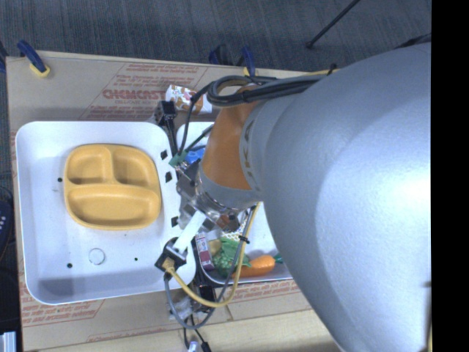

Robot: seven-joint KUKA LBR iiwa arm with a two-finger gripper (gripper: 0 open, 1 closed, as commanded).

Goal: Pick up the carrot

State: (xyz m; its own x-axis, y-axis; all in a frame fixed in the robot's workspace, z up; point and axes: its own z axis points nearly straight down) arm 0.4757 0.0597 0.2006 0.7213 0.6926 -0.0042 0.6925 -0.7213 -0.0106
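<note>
Carrot point(258, 265) is lying in the right bin point(281, 249), near that bin's front edge, its orange body pointing toward the right and its green leafy top point(229, 255) pointing left toward the wall shared with the left bin point(33, 196). Only a narrow strip of the right bin is showing, since the grey arm point(352, 196) is covering most of it from the right. The orange band point(223, 149) above the wrist is sitting over the back half of the right bin, and the gripper point(209, 259) is hanging below it, just beside the carrot's leafy end; a small pink-and-white packet point(203, 249) is lying next to the greens. Whether the gripper is touching the carrot cannot be told, because the wrist hardware and a looping yellow cable point(201, 293) are crossing in front. Black cables point(242, 88) are arching over the wrist toward the back edge of the bench point(88, 79). In the left bin, a yellow divided plate point(112, 185) is resting toward the back, well apart from the carrot.
</note>
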